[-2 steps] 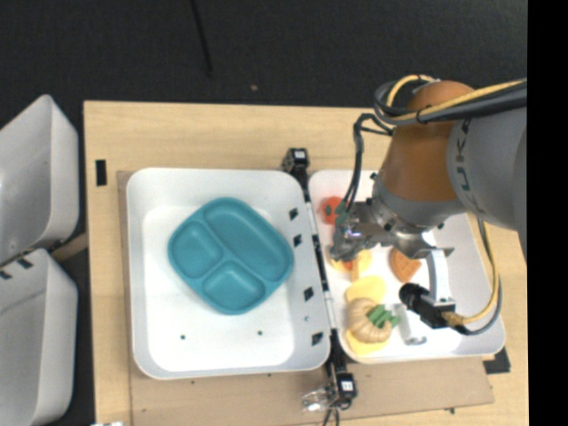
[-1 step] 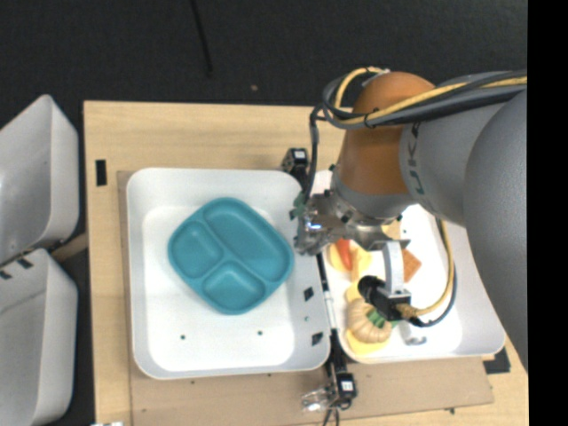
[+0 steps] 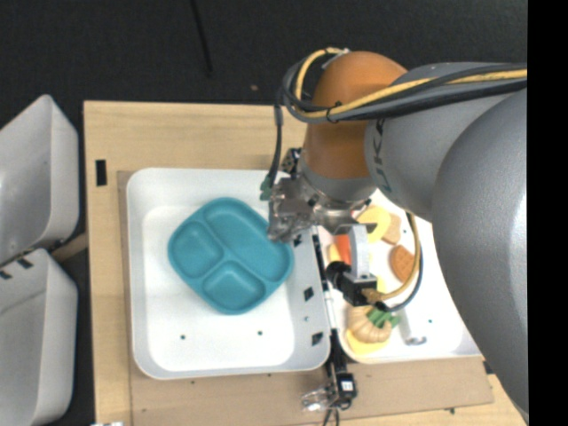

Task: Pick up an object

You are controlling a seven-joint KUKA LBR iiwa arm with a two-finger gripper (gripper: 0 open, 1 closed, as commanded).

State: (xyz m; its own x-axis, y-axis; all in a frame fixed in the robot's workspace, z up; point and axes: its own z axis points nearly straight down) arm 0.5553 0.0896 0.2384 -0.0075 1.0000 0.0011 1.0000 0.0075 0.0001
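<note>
Near the left bin's right wall, the fingers (image 3: 282,220) overlap the teal three-compartment plastic plate (image 3: 229,254) at its right rim; whether they are parted is unclear.

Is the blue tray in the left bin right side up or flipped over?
Right side up. The tray lies flat on the left bin floor with its three compartments facing up; its right edge is under the end effector.

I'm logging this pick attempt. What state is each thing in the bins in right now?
Teal divided plate: lying flat, right way up, in the left bin, its right edge by the gripper.
Gripper: low over the bins' shared wall, nothing visibly held.
Toy food pieces: lying loose in the right bin, partly hidden by the arm.
</note>
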